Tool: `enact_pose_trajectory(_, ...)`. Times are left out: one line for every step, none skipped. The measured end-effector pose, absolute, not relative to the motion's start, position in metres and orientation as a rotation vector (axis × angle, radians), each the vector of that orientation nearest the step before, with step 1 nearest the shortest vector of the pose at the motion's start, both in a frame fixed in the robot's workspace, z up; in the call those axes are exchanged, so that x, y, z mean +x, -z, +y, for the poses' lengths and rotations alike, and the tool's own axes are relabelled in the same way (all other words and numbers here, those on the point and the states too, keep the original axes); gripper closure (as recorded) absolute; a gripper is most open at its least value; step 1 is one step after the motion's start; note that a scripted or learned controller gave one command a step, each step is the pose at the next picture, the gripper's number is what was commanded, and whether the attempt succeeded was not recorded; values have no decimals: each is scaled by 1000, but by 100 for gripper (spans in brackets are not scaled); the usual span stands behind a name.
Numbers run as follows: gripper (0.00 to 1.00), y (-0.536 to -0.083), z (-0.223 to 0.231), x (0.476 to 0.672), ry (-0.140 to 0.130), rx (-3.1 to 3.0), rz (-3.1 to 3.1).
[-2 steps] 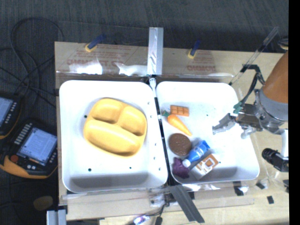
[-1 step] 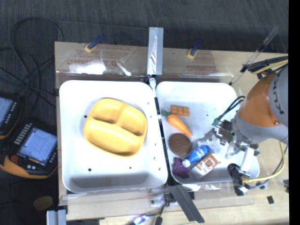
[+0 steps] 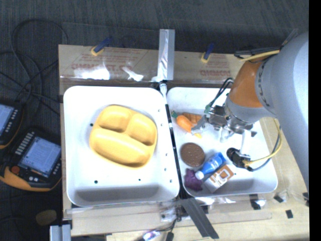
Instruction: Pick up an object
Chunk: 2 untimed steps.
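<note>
My gripper (image 3: 206, 123) hangs low over the right bin (image 3: 261, 179), just right of an orange carrot-shaped toy (image 3: 186, 121) at the bin's left wall. Whether it touches the toy is hidden by the wrist. In front of it lie a brown round disc (image 3: 192, 154), a blue bottle with a white cap (image 3: 210, 165), a purple piece (image 3: 192, 180) and a small orange-and-white box (image 3: 220, 177). A large yellow bread-like lump (image 3: 123, 134) takes up the middle of the left bin (image 3: 80, 185).
The grey arm with its orange band (image 3: 248, 87) crosses the right bin's far right side. A yellow cable (image 3: 263, 159) loops over the bin's right half. A metal divider (image 3: 173, 149) separates the bins. Handheld controllers (image 3: 32, 157) lie off the bench at left.
</note>
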<state>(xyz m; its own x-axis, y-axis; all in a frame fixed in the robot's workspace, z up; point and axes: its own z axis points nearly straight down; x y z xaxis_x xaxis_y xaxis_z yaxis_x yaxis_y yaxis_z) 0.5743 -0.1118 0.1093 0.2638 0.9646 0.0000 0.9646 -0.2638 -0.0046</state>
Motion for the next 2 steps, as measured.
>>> enact_pose_trajectory(100,-117,-111,574,-9,-2490,-1904)
enact_pose_trajectory(100,-91,-131,572,10,-2216,-2235)
